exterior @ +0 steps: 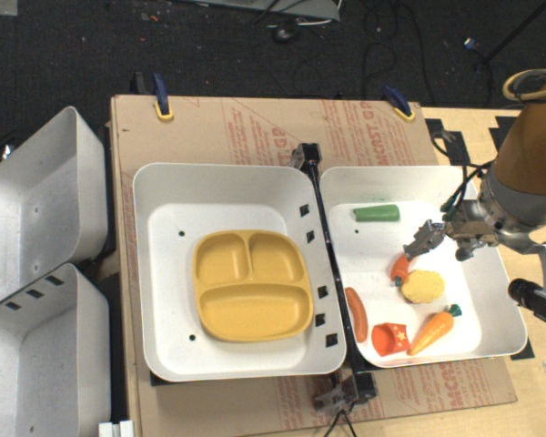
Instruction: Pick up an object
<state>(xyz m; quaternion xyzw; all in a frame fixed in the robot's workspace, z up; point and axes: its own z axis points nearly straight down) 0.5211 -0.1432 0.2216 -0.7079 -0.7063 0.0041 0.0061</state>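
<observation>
**Gripper low in right bin, nothing clearly held**

The gripper [425, 241] sits over the right bin [500, 335], reached in from the right, dark fingers angled down-left toward the food cluster. Finger spread can't be read from this angle; nothing is visibly between them, so no grasp is claimed.

Candidate objects, all in the right bin: a small red piece [399, 268] just beside the fingertips, partly tucked against the yellow round item [423, 287]. Carrot [434, 329] lies lower right, touching or nearly touching the red pepper-like piece [390, 338]. Sausage [356, 311] lies along the bin's left wall. Green stick [376, 213] sits alone near the top, well apart from the rest. Left bin [155, 244] holds a yellow divided plate [252, 285].

Risks, as judgement: the red piece and the yellow item are crowded together, so closing here could pinch both, or catch only an edge and let the piece slip out. The fingers could also nudge the yellow item, which looks rounded and may roll. The small red piece may be too low for a firm grip. The slanted approach could scrape the bin floor.
</observation>
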